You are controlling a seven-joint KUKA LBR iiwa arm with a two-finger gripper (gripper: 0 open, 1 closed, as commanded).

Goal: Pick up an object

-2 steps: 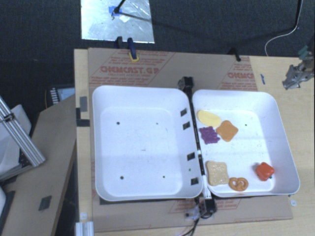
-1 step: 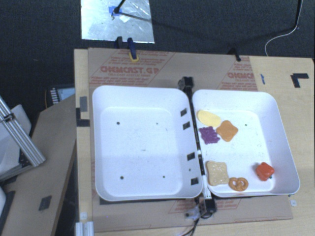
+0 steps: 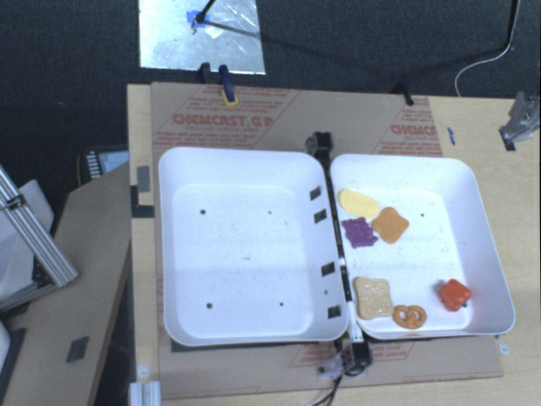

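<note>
So you've got the bench (image 3: 473, 121) with a brown cardboard sheet (image 3: 254, 117) on it, and the two white bins sit side by side on that. The left bin (image 3: 245, 244) is just bare white floor with a few small dark dots. The right bin (image 3: 482, 227) is where all your stuff is.

Up top, off the bench, there's a shiny foil square (image 3: 201, 24) with a blue clip (image 3: 228, 85) below it.

In the right bin, the toast (image 3: 373, 297) is at the near-left corner with the pretzel (image 3: 409, 315) just beside it on the right. The yellow piece (image 3: 358, 203) is up by the divider, and the orange piece (image 3: 390, 224) is just right of it, touching or almost touching the purple thing (image 3: 361, 233). The red thing (image 3: 455, 293) sits on its own near the right wall.

The gripper (image 3: 520, 121) pokes in at the right edge, over the bench and well apart from every item. Can't tell if it's open or closed from here, and it has nothing in it that you can see.
</note>
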